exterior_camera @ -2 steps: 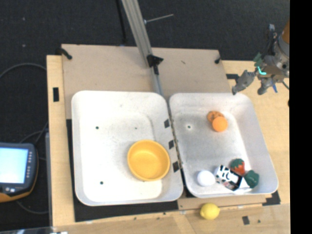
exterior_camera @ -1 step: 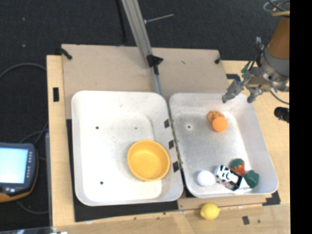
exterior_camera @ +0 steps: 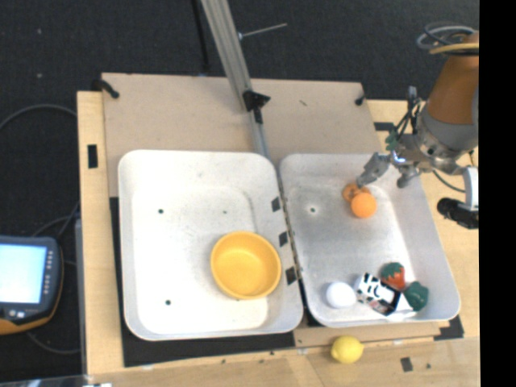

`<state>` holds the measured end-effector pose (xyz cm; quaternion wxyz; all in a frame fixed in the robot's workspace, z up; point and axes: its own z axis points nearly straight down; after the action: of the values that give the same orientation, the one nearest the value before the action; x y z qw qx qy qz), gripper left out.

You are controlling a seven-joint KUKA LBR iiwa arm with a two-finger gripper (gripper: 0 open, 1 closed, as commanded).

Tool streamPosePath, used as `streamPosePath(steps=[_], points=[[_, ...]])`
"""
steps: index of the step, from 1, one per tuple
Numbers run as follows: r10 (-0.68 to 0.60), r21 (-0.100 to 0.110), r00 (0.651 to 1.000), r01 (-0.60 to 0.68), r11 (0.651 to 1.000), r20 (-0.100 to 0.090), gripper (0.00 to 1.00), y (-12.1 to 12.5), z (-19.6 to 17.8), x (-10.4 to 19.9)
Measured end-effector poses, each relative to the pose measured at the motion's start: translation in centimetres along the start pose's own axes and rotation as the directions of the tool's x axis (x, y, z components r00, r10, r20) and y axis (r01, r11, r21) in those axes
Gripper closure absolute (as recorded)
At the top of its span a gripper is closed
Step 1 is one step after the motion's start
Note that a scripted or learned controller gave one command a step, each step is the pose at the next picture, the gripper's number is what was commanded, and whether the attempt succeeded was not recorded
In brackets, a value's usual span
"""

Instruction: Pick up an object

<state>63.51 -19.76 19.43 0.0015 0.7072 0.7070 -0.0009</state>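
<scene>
Orange ball (exterior_camera: 364, 205) sits just below-left of the hand (exterior_camera: 387, 168).
Hand hovers over the right bin (exterior_camera: 419, 240), fingers spread wide, holding nothing.

On the desk (exterior_camera: 185, 111) two bins sit side by side. The left bin (exterior_camera: 161, 192) holds a bowl (exterior_camera: 245, 264) near its front right. In the right bin (exterior_camera: 322, 192), a ball (exterior_camera: 364, 205) lies toward the back, below the pincer (exterior_camera: 390, 170); an egg (exterior_camera: 339, 294) and toys (exterior_camera: 393, 289) cluster at the front. A lemon (exterior_camera: 347, 349) rests on the desk before that bin.
</scene>
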Motion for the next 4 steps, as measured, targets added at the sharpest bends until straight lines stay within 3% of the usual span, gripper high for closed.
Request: streamPosePath(steps=[1, 2, 3, 4], points=[[0.001, 0.004, 1.000, -0.001, 1.000, 0.000, 0.00, 0.0, 4.2, -0.3], [0.001, -0.004, 1.000, -0.001, 1.000, 0.001, 1.00, 0.2, 2.8, -0.4], [0.001, -0.006, 1.000, -0.001, 1.000, -0.002, 1.00, 0.3, -1.7, -0.8], [-0.001, -0.002, 1.000, 0.001, 1.000, -0.003, 1.00, 0.4, -1.6, -0.8]])
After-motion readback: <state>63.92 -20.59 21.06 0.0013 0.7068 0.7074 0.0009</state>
